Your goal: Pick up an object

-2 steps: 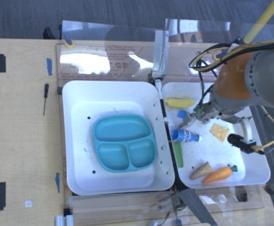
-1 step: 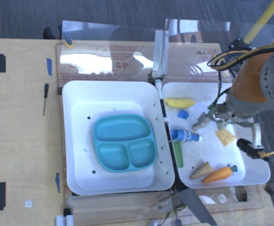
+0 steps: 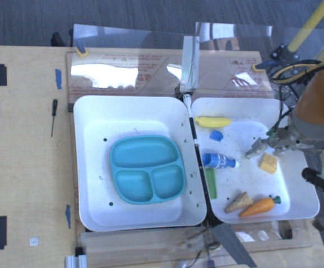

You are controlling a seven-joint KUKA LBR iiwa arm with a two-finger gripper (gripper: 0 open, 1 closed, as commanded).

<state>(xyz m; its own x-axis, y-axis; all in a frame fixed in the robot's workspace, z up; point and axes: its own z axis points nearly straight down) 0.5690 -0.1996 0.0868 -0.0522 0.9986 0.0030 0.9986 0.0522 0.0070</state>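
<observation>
Hovering gripper point(image 3: 255, 148) above right bin point(image 3: 304, 202); no legible writing

pincer point(image 3: 256, 148) hovers in the right bin point(image 3: 309, 205) beside a yellow block point(image 3: 268, 163); teal tray point(image 3: 146, 168) sits left.

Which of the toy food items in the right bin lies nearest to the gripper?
The pale yellow cheese block, just below the gripper. The banana and carrot lie farther away.

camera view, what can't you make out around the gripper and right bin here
- Gripper: small and blurred in the camera view; jaws open or shut, cannot tell.
- Arm: cut off by the right edge.
- Cheese: touching the gripper or apart, too small to tell.
- Grey piece beside the carrot: too small to identify.
</observation>
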